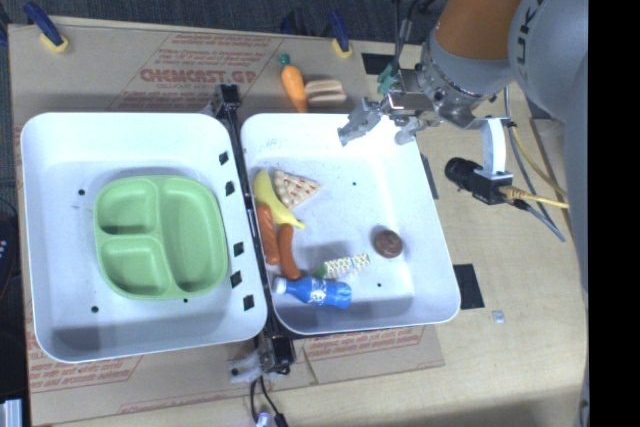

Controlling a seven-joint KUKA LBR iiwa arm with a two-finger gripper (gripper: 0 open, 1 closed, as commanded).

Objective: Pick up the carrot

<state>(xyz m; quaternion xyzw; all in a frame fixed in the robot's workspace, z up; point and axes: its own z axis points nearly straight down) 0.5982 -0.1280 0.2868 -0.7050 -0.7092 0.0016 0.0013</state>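
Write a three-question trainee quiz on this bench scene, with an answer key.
1. True or false: the carrot lies inside the right bin.
2. Which bin holds the green tray? A) left B) right
3. Fill in: the gripper hovers over the right bin's ____ edge.

Key: 1. False; it rests on the cardboard behind the bins, beside a bread roll. 2. A, the left bin. 3. Far.
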